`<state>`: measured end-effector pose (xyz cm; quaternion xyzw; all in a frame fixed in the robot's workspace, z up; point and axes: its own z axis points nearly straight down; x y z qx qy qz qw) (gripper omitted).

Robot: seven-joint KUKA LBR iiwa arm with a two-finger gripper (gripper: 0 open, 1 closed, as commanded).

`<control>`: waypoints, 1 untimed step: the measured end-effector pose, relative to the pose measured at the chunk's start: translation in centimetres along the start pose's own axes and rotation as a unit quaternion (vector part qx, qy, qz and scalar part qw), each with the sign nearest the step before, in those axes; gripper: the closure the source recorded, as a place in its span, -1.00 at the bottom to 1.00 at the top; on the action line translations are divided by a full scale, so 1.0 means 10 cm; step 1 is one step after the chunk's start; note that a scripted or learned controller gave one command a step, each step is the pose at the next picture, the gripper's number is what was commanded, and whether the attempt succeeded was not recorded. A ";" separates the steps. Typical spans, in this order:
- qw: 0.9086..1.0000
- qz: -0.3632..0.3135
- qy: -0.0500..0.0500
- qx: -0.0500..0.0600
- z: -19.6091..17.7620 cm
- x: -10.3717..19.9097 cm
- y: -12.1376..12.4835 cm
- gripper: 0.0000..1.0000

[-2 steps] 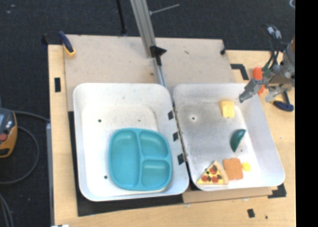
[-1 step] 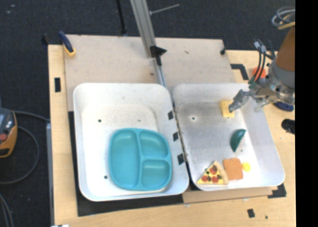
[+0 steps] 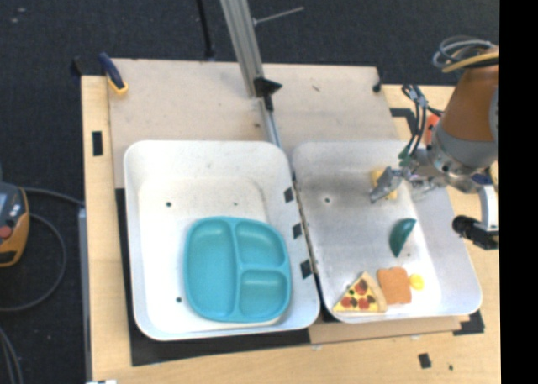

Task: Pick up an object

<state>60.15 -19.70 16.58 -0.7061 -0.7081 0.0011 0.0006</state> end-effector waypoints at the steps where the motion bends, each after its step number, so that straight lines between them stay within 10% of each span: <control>1: 1.000 -0.001 0.000 0.000 0.53 0.05 0.08 -1.00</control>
